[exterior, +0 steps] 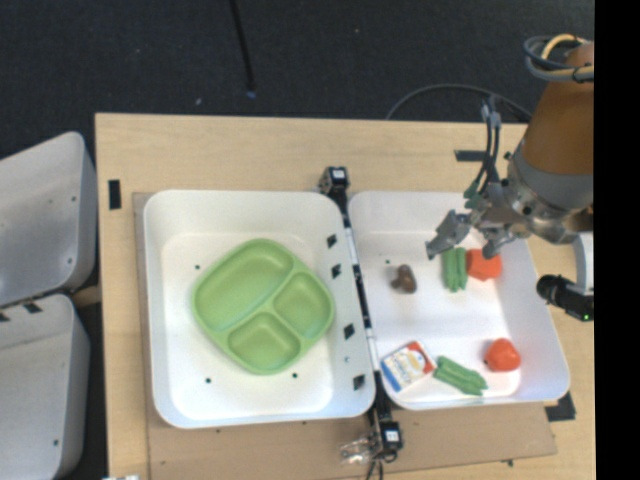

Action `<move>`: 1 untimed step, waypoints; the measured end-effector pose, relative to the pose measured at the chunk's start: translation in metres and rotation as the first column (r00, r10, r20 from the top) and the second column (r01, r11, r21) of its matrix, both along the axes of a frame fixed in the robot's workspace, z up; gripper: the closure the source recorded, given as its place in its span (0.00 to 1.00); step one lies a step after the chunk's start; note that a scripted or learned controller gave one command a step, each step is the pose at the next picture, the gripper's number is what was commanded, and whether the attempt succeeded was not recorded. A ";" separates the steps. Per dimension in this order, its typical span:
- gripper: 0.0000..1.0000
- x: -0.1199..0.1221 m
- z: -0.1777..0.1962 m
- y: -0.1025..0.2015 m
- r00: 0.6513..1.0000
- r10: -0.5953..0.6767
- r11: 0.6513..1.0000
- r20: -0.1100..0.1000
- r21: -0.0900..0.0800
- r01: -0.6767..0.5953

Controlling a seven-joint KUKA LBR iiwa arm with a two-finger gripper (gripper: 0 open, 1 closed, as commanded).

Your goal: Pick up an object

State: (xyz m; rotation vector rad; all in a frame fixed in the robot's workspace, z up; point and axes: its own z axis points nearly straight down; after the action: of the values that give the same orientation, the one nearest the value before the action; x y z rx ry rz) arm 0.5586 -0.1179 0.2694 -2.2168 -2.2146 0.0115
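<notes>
Pincer (478, 230) is hovering open, gripping nothing, over the right bin's (420, 213) far side, just above the green pod (456, 268) and orange piece (485, 266). Risk: they're lying touching, so closing could nudge one away or pinch both.

Overhead, slanted down on both bins (250, 208)

floor: dark carpet-like surface (300, 38), a thin black cable (238, 38) trailing across it | bench: pale wood top (250, 153) (black clips at the bin seams) | left edge: two light grey seat-like shapes (40, 298), stacked near the bench | light: even, soft shadows
</notes>
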 end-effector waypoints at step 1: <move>0.00 0.002 0.006 0.000 1.000 0.002 1.000 0.012 -0.002 -0.002</move>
State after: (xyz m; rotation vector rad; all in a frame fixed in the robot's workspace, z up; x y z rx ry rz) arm 0.5606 -0.1179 0.2755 -2.2214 -2.2237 0.0003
